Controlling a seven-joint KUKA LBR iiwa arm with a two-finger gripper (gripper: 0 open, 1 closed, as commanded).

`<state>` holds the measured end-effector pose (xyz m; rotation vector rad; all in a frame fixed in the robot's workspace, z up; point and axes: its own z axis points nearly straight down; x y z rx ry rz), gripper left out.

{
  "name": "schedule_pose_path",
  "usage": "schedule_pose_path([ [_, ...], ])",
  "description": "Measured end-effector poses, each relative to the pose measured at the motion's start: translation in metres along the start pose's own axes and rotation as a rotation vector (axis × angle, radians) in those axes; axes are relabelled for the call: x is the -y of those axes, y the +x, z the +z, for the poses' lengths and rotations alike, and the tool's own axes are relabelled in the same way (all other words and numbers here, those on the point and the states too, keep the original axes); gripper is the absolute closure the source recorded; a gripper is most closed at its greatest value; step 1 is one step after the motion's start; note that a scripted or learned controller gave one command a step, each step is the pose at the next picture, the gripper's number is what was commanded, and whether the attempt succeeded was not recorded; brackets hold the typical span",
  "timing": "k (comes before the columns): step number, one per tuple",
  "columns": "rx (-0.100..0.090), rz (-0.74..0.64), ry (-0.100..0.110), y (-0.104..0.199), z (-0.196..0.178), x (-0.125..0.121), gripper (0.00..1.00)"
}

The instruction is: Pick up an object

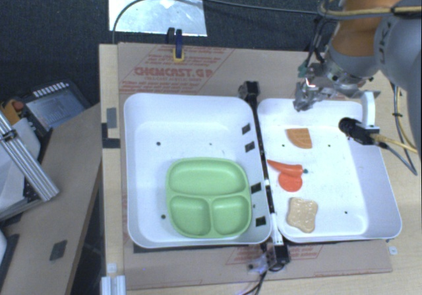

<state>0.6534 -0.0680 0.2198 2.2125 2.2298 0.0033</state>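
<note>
Nearest the front edge of the bench, the left bin holds a pale green divided plate, sitting flat toward the bin's near side with its three compartments bare. Beside it, touching along a shared black-clipped rim, the right bin carries three small pieces lined up near its left side: closest, a tan waffle-like biscuit; just beyond it, a red-orange carrot-shaped piece lying across the floor, its round end toward the biscuit; farther still, an orange wedge, apart from the carrot. All three lie loose on the white floor, none lifted. Past the wedge, over the far rim of the right bin, hangs the gripper on the grey arm with its orange band, coming in from the right. From where I stand I cannot tell whether its claw is apart or together; nothing shows between it. Behind the bins a yellow clamp stands on the brown board.
</note>
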Motion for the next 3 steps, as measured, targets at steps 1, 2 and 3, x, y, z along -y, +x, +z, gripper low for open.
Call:
schedule_pose_path([
  [1, -0.001, -0.001, 0.002, 0.053, -0.003, 0.018, 1.00],
  [2, -0.001, -0.002, -0.001, 0.106, -0.014, 0.020, 1.00],
  [3, 0.000, -0.001, 0.001, 0.160, -0.002, 0.028, 1.00],
])
